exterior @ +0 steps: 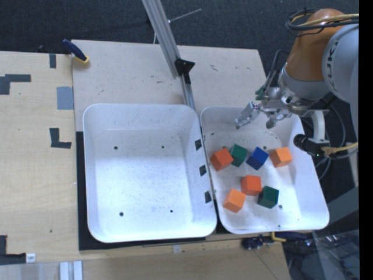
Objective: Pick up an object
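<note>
Grey arm's jaws (257, 117) spread, gripping nothing — above right bin (303, 212) — blocks (250, 185) below.

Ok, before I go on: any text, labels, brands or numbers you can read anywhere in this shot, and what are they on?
None readable.
Arm: dark marks on the grey casing at the right edge, too blurred and cut off to read.
Cubes, bins, bench: no lettering seen.

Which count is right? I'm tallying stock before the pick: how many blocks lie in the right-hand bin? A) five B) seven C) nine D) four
B: the right-hand bin holds seven blocks, four orange, two green and one blue, grouped below the gripper.
</note>
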Tool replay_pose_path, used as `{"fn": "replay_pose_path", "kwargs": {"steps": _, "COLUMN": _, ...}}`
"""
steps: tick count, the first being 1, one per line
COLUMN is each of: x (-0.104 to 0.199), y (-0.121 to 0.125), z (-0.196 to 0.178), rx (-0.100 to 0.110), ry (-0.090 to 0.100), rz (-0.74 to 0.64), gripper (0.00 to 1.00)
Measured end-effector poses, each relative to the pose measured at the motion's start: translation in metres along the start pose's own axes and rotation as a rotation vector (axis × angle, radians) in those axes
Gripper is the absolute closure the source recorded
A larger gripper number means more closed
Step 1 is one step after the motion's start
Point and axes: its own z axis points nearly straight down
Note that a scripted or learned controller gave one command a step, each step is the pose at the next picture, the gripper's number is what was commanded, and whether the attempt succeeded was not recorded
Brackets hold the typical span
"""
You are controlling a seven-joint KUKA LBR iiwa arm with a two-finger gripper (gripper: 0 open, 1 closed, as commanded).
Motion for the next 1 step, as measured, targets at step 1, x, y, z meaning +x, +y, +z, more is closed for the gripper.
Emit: {"fn": "replay_pose_path", "kwargs": {"steps": 1, "x": 0.0071, "y": 0.0053, "z": 0.0497, "rx": 0.001, "ry": 0.0, "rz": -0.001, "gripper": 0.0}}
